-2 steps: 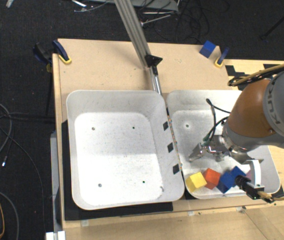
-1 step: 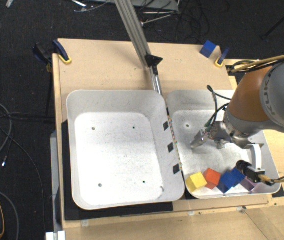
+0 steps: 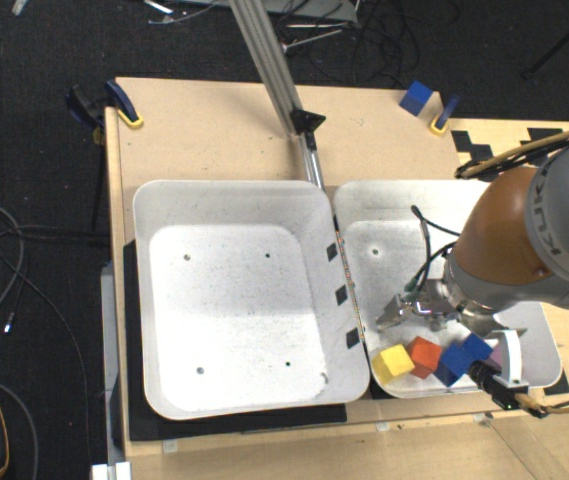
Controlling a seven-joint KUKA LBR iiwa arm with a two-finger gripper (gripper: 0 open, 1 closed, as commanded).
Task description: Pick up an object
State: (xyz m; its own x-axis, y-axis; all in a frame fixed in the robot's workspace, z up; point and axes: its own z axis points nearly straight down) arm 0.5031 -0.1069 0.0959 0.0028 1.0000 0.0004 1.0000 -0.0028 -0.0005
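White plastic bins sat side by side on the wooden table (image 3: 214, 138), the left bin (image 3: 164, 298) and the right bin (image 3: 384, 218) touching along their inner rims. Three blocks lay clustered at the near edge of the right bin: a yellow block (image 3: 394, 362), an orange block (image 3: 425, 355) just beside it, and a blue block (image 3: 463, 357) next to the orange one. All three were touching or nearly so. Another blue block (image 3: 417, 97) rested on the table beyond the right bin, near the far edge.

The arm (image 3: 534, 238) reached in from the right over the right bin, its orange band above the wrist. The gripper (image 3: 411, 309) hung low inside the right bin, just beyond the yellow and orange blocks. Whether it was open or closed could not be told from this angle; nothing was seen held in it. Cables ran from the wrist area down toward the gripper.

A grey pole (image 3: 269, 53) slanted from the floor behind the table down to the junction between the two bins. A clamp (image 3: 124, 108) gripped the table's far left corner.
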